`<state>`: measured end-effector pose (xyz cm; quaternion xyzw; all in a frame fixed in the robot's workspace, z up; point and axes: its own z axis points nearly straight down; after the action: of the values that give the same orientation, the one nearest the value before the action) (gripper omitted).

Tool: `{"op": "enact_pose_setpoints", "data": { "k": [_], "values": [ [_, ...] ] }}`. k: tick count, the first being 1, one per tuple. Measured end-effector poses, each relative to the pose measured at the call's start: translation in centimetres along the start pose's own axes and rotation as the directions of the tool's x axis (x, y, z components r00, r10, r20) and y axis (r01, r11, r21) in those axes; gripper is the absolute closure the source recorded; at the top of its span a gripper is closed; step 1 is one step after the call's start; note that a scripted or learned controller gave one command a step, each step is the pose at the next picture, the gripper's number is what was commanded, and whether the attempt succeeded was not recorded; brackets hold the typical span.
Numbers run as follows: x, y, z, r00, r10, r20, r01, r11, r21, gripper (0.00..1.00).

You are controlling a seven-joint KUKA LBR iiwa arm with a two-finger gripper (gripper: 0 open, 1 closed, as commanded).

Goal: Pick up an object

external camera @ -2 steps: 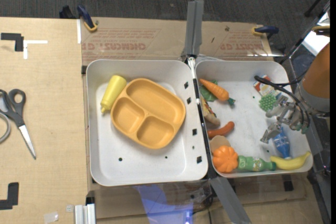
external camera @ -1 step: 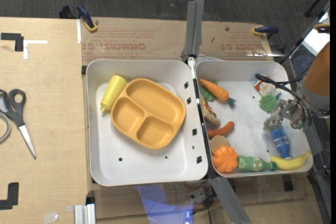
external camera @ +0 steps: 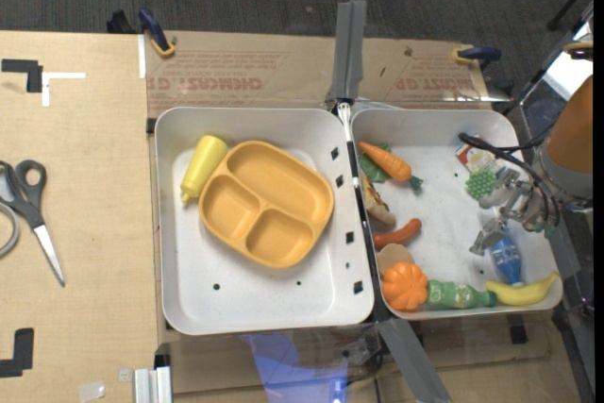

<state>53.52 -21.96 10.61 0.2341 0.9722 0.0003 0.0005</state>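
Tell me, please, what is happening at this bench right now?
The arm reaches in from the right, its gripper low over the right bin, just above a blue packet and near a banana. A carrot and small pumpkin lie there too. The left bin holds a yellow tray.

1 cam | fixed overhead, slanted | 2 bins mid-frame

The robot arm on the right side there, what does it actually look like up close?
The arm shows a rounded orange section at the picture's right edge. Dark cables loop from it toward the gripper, a small cluster of silvery-grey metal parts with slim fingers, over the right-hand white bin.
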Motion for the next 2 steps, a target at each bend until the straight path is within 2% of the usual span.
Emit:
{"op": "enact_pose_setpoints", "data": {
  "k": [1, 2],
  "values": [
    [-0.09, 0.06, -0.77, 1.0, -0.003, 0.001, 0.003, 1.0, 0.0, 1.0],
    [-0.09, 0.08, -0.77, 1.0, -0.003, 0.001, 0.003, 1.0, 0.0, 0.0]
  ]
}}
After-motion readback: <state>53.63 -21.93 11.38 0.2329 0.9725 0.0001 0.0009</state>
